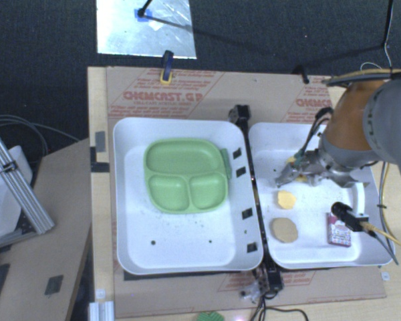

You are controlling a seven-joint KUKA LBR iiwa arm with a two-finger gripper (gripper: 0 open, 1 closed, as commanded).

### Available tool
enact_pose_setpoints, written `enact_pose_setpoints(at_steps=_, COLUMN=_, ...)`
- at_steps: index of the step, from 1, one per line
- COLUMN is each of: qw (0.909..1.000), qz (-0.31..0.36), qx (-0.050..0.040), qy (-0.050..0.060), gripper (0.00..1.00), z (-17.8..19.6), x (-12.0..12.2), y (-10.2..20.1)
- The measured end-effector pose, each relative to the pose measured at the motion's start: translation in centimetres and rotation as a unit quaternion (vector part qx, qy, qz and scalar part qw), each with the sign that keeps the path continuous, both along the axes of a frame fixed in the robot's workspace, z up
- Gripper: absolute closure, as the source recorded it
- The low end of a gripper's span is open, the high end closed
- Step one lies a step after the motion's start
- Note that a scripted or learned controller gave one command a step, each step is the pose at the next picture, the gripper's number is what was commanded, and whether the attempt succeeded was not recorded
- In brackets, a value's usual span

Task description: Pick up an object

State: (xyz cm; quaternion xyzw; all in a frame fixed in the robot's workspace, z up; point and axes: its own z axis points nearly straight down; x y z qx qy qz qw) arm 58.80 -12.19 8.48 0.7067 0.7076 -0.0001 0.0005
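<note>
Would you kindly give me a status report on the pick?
Gripper over right white bin, holding nothing visible. Small yellow chunk nearest, lying free. Tan round disc beside it; nothing blocking.

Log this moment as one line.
jaws: in right bin, near yellow piece | held: nothing visible | left bin: green tray

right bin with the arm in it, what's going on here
The robot arm reaches in from the right, and its gripper sits low in the right bin, just behind a small yellow piece. A tan round piece and a red packet lie nearer the front. All three rest on the bin floor, so nothing looks picked up yet. The left bin holds a green divided tray.
</note>
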Motion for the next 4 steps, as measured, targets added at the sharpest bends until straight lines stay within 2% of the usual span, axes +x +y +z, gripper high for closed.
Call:
enact_pose_setpoints(at_steps=1, qw=1.0, qz=0.0, qx=0.0004, qy=0.001, gripper=0.0, z=-0.1, x=-1.9, y=-0.1)
enact_pose_setpoints(at_steps=2, qw=1.0, qz=0.002, qx=0.0015, qy=0.001, gripper=0.0, z=-0.1, x=-4.6, y=3.7)
enact_pose_setpoints(at_steps=3, qw=1.0, qz=0.001, qx=0.0007, qy=-0.001, gripper=1.0, z=1.0, x=-4.4, y=3.4)
enact_pose_setpoints(at_steps=4, qw=1.0, qz=0.006, qx=0.0021, qy=-0.004, gripper=1.0, z=10.5, x=-5.0, y=12.2)
